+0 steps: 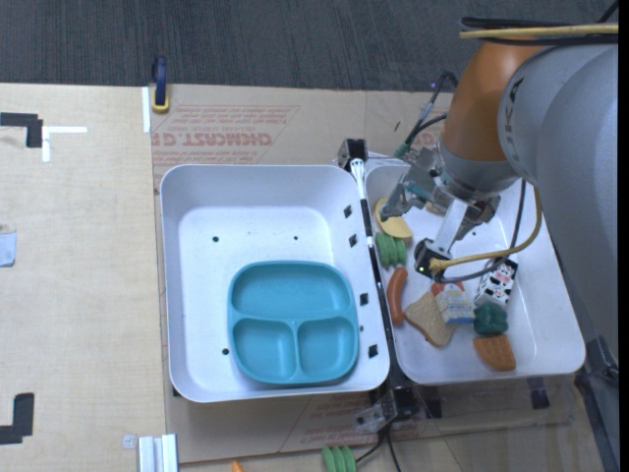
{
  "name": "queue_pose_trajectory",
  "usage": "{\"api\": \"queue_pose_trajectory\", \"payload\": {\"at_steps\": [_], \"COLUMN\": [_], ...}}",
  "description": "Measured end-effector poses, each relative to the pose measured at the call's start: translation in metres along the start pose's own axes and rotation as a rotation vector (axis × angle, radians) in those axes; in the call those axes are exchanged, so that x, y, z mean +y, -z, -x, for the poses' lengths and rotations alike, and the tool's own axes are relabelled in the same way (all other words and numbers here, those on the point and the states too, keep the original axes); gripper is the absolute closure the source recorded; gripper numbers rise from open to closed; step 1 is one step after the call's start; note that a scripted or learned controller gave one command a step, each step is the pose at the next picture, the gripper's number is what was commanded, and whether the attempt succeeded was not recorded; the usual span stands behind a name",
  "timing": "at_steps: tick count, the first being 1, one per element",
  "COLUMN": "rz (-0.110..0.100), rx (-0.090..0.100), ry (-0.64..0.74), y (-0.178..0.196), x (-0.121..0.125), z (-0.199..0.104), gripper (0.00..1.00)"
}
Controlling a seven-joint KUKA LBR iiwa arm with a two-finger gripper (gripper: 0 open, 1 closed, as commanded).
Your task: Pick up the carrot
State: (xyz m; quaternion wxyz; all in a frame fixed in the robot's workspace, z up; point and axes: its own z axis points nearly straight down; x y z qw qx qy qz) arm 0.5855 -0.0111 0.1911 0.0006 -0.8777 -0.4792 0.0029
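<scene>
1. The claw (425, 205) hangs over the far end of the right bin (550, 308); I cannot tell how wide it is.
2. The carrot (494, 350) lies in that bin's near corner: a stubby orange cone with a dark green leafy top.
3. Near it lies a flat tan bread slice (429, 318).

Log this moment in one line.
gripper: over right bin, far end | carrot: near end, lying free | task: not done

Arm (550, 87) hides right bin (552, 334) far end; green thing (339, 457) cut by bottom edge
</scene>
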Motion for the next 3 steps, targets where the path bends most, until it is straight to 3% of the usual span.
{"api": "queue_pose_trajectory", "payload": {"at_steps": [1,2,3], "rz": [0.001,0.002,-0.002], "rx": [0.001,0.000,0.000], "ry": [0.073,-0.066,-0.112], "y": [0.000,-0.001,-0.001], "x": [-0.020,0.015,-0.036], "z": [0.056,0.016,0.003], "gripper": [0.00,0.00,0.00]}}
